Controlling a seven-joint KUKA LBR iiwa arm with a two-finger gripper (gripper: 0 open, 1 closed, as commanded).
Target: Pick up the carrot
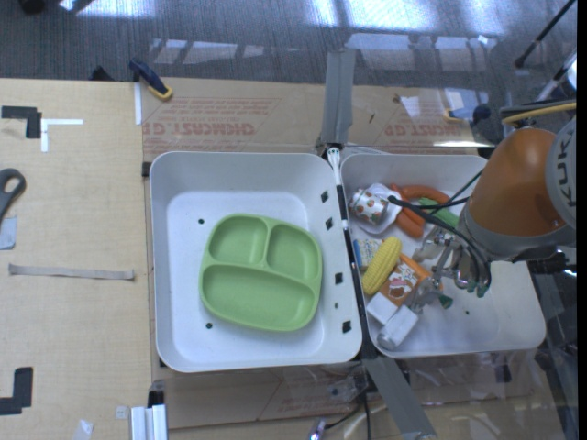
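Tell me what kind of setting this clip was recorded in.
Most likely a robotics lab bench set up for pick trials. A grey arm reaches over two white bins taped to cardboard; the right one holds toy food such as a carrot and corn, the left a green tray.

A pale green three-part plastic plate [262, 272] lies in the plain white left bin [174, 246]. In the white right bin [514, 324] are an orange carrot [417, 193] with a green tip, a yellow corn cob [382, 264], and a white cup [371, 206] with red and brown marks. The arm's band [514, 191] is orange above the grey metal gripper [447, 269].
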